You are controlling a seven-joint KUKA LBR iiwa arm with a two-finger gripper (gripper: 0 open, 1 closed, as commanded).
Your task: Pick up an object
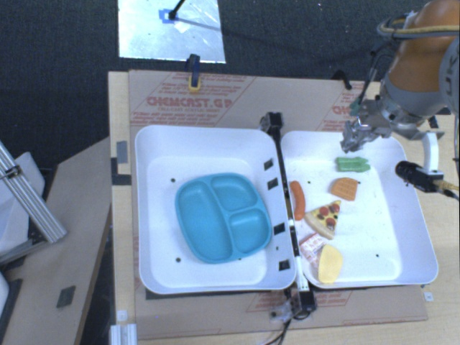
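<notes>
Hanging over the far end of the right-hand shallow white bin (413, 214), the grey two-finger gripper (353, 141) sat just above a small flat green toy piece (352, 164). Nothing could be seen between its tips, so it held nothing. The picture was too small and blurry to tell if the tool was wide or narrow.

The green piece lay near the far wall of that bin. A little nearer lay an orange wedge like a slice of bread (344, 188). Beside that was a toy pizza slice with red dots (325, 218), and a long orange hot dog toy (297, 198) lay close to the black divider strip (282, 192) between the bins. A pale yellow chip-shaped piece (330, 263) and a small pink-and-white wrapper (310, 246) lay at the near end. The left-hand white bin (154, 192) held a blue plastic tray with three sections (223, 216).

The green piece looked like the closest thing to grab, but that is only a guess. It was flat and low, so the tips could slide over the top and close on air. If the tool came down a bit off to one side, it could push the piece away or bump it into the wall. The orange wedge was near, so a wide reach might knock it too. A thin toy like this could also slip out while being lifted.
</notes>
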